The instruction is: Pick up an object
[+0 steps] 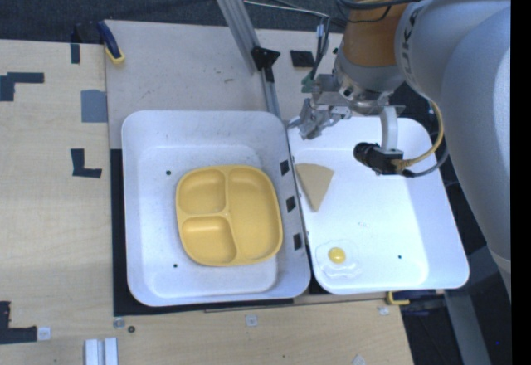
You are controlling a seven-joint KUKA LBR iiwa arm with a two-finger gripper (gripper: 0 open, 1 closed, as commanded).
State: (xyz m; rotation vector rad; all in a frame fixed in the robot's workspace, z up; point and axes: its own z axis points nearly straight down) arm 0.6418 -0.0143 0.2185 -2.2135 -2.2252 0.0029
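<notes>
- My gripper [311,124] hangs over the far-left corner of the right bin [419,226], right by the divider between the two bins. Honestly can't tell how the jaws stand from this slanted top-down angle, it's all a small metallic jumble under the wrist, so I'm not going to guess.
- Nothing visibly sits in my grip. So as far as the job goes, I'd say the pick isn't done yet.
- Closest candidate: a tan wedge [315,183], looks like a toy slice of something, lying flat on the bin floor just toward the camera from me. Near, but not touching me.
- Further along in the same bin, at the near-left corner: a toy fried egg [338,258], white with a yellow yolk, well apart from me.
- Over in the left bin [137,214] there's a yellow divided plate [228,214], three compartments, sitting roughly in the middle.
- Above the wrist you can see my orange band [377,11], and a black cable fitting [379,158] dangles over the right bin beside me.
- What's left, my take: pretty much everything that counts. Line up over something (the wedge is the obvious call), come down, close, lift. It's flat and thin, so getting under an edge could be fiddly.
</notes>
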